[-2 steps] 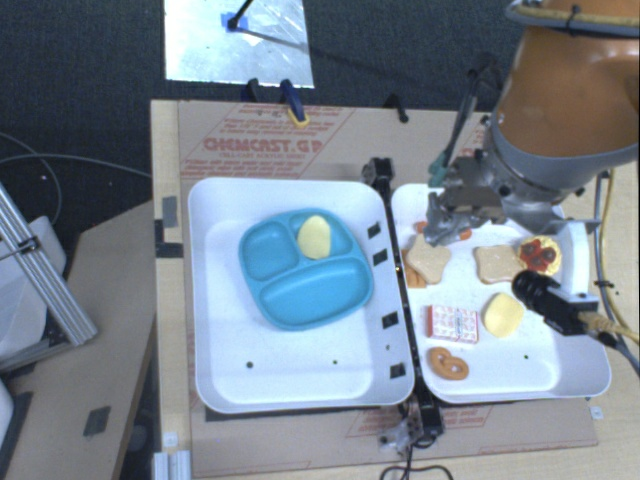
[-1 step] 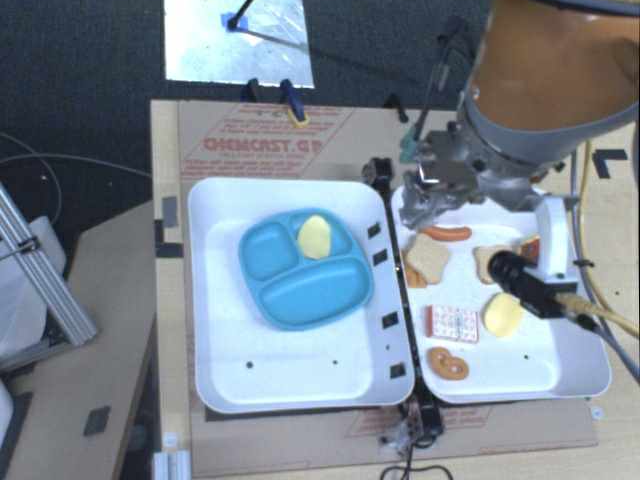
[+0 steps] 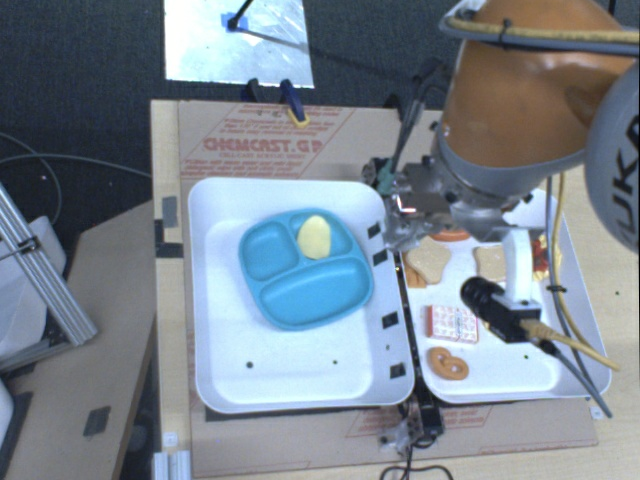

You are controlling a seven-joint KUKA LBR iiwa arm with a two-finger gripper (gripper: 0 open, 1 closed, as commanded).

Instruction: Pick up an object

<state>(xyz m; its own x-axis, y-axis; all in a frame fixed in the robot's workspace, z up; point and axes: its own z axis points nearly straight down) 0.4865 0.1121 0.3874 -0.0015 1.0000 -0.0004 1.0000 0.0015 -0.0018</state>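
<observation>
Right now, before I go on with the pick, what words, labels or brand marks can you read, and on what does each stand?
"CHEMCAST GP": large red print on the brown sheet under the bins.
Smaller red line just below it: too blurred to read.
Red print on the same sheet's near edge: too blurred to read.
"UK": dark letters on the arm, cut off by the frame edge.
Red-and-white packet in the right bin: print too small to read.

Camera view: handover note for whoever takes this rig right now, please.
The gripper is low at the far left corner of the right bin; whether it holds anything can't be told.
The left bin holds a blue plate with a yellow piece in its upper right compartment.
The right bin holds a pretzel, a red-checked square and tan slices.
Done: no pick visible.
Left: lift one object.
</observation>
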